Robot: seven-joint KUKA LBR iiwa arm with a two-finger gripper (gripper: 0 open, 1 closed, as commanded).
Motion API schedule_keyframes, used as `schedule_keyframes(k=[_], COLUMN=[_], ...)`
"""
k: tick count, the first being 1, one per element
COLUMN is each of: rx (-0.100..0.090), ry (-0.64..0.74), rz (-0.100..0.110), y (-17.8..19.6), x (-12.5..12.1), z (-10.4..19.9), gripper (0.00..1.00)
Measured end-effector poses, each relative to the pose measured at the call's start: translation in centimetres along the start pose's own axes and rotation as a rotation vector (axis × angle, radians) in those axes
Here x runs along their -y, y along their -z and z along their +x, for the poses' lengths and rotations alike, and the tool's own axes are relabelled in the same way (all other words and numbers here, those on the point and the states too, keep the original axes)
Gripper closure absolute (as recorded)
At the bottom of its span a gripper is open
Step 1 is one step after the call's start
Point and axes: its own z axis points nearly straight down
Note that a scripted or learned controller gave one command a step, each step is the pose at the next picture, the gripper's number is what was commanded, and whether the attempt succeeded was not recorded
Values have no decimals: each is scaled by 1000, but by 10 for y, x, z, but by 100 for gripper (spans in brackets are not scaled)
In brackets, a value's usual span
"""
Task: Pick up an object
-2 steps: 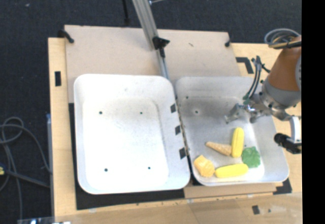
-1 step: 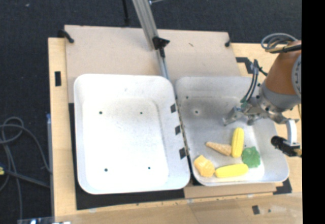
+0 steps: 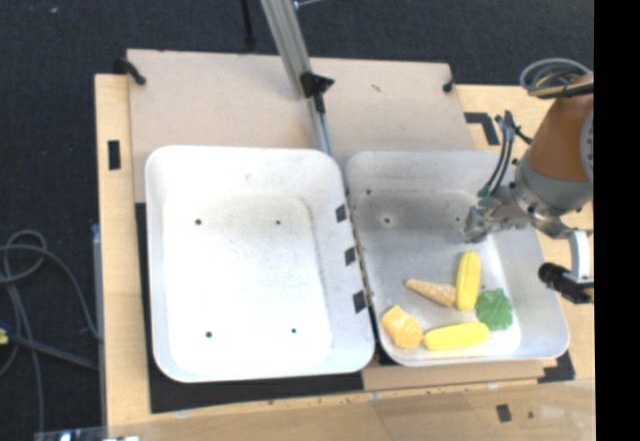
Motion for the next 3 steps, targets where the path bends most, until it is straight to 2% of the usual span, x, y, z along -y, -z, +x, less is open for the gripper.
schedule_keyframes(k=[3], rx=[-1], ry=[10], rz=[-3], y=[144], x=[-19], z=[4], gripper=[100])
